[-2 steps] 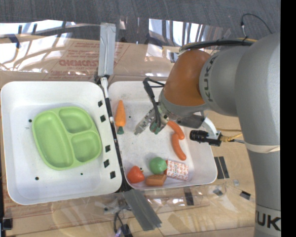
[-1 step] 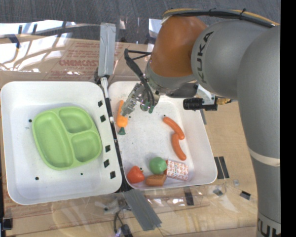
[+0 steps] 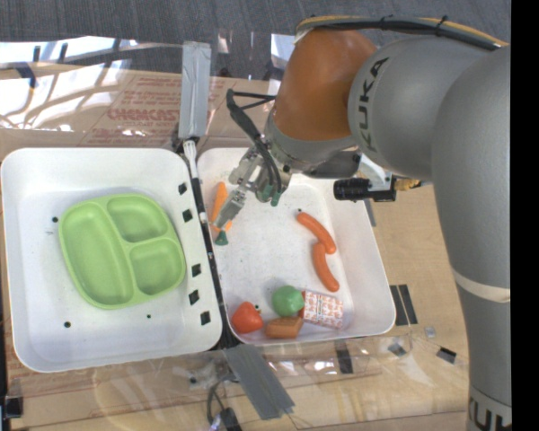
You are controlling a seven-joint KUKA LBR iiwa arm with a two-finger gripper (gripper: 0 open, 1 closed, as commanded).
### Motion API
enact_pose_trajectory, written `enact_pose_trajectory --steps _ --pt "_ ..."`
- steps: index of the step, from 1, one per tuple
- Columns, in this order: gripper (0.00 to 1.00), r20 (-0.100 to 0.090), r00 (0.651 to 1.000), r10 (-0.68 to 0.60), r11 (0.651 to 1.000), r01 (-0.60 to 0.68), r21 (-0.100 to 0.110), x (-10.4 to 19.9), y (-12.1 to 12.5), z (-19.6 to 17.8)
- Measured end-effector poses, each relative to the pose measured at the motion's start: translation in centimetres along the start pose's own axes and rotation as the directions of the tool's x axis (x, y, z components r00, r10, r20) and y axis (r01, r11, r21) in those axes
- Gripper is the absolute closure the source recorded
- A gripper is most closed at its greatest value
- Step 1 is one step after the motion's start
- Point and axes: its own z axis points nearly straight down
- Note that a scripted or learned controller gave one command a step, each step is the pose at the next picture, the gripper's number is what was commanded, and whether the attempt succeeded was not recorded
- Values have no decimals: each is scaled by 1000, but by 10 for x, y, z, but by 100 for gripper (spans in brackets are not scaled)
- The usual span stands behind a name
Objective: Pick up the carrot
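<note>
Gripper [image 3: 251, 189] hanging over upper-left part of right bin [image 3: 364, 241], just above centre of frame, fingers aimed down-left. Open or clenched? Can't tell, too small and dark from this angle. Nothing visibly between fingers. One grey finger tip reaching toward carrot [image 3: 218, 201], close beside it, maybe touching; not sure.

Carrot lying along left wall of right bin, orange body pointing up, green stub at lower end near frame centre-left. On bin floor, not lifted.

Behind gripper, arm [image 3: 431, 115]: orange band bulging at top centre, big grey links filling upper right and right side, "KUKA" lettering on grey shell.

Rest of right bin: two orange-red sausages [image 3: 316, 230], one curved in mid-right, another just below it, near each other but apart. Along bottom edge, a cluster: red tomato [image 3: 246, 317] at left, green round thing [image 3: 287, 301] just right of it, brownish-orange piece [image 3: 284, 328] beneath, small patterned packet [image 3: 323, 309] touching green one's right side.

Left bin [image 3: 36, 330] across left half of frame, holding green divided plate [image 3: 119, 249], three compartments, sitting left of centre in bin. Black clips along seam between bins.

Grey tape strip [image 3: 194, 88] at top centre running up from seam, another at bottom centre. Cardboard w/ red print [image 3: 126, 106] under bins at upper left. Wooden bench [image 3: 404, 366] showing lower right.
</note>
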Motion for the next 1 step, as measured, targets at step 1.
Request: enact_pose_trajectory --steps 1 --pt "0 -4 957 291 957 -290 3 -23 -54 75"
